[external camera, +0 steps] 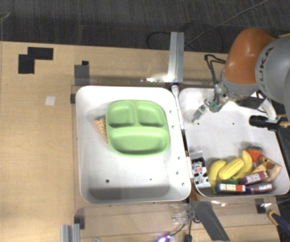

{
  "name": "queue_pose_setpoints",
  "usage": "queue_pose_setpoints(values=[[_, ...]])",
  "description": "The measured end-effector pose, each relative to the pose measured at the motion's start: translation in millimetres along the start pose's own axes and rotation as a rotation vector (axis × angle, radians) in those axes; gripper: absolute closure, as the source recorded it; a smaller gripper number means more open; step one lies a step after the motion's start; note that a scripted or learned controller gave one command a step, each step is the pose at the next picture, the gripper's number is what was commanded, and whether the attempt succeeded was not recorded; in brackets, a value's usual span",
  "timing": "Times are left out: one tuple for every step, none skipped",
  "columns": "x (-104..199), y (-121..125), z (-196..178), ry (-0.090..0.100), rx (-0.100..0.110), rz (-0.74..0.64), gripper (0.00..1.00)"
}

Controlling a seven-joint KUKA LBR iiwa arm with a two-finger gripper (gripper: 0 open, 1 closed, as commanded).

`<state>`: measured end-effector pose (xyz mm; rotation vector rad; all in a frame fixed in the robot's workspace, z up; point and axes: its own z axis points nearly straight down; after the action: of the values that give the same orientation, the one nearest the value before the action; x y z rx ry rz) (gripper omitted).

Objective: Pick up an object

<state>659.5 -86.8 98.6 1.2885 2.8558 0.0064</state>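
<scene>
My gripper (204, 110) hangs over the back left part of the right bin (235, 130), close to the divider between the bins. I see nothing held in it. The loose objects lie piled in that bin's front right corner, well away from the gripper: yellow bananas (226, 168), a dark marker-like tube (239, 187) and a red and orange item (257, 155). A small black and white box (198, 166) sits at the bin's front left. A green divided plate (136, 126) lies in the left bin (129, 185).
A tan woven piece (100, 129) pokes out from under the plate's left side. A metal post (176, 59) stands behind the bins at their junction. The grey arm with its orange band (245, 54) covers the back right corner.
</scene>
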Motion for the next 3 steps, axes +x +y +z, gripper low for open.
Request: queue_pose_setpoints(values=[[-20.4,-19.3,-37.0,-0.001,0.000,0.023,0.00],[10.2,-85.0,-48.7,0.001,0.002,0.137,0.00],[-21.7,-21.4,8.9,-0.002,0.000,0.015,0.00]])
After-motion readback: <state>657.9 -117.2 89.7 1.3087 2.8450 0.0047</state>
